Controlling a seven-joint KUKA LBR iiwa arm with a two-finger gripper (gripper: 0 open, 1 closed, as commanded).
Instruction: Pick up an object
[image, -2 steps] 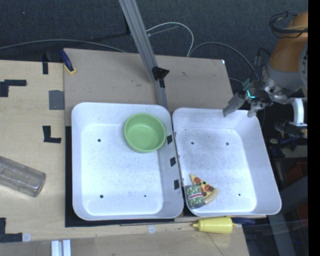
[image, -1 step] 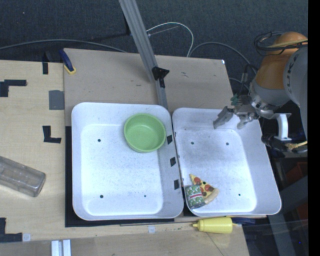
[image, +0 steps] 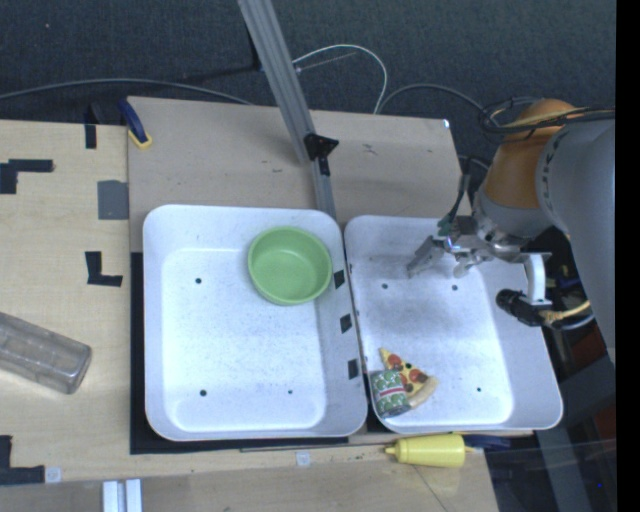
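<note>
Over the right bin, the gripper hangs with fingers spread, grasping nothing. Pizza toy lies at 6 o'clock from it.

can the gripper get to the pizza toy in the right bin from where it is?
Probably yes. The gripper hovers over the right bin; the pizza toy lies in its near-left corner, nothing between, though the bin wall is close.

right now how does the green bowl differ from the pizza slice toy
The green bowl is round, plain green and sits in the left bin. The pizza slice toy is smaller, wedge-shaped, multicoloured and lies flat in the right bin, near its front left corner. Both lie apart from the gripper.
</note>
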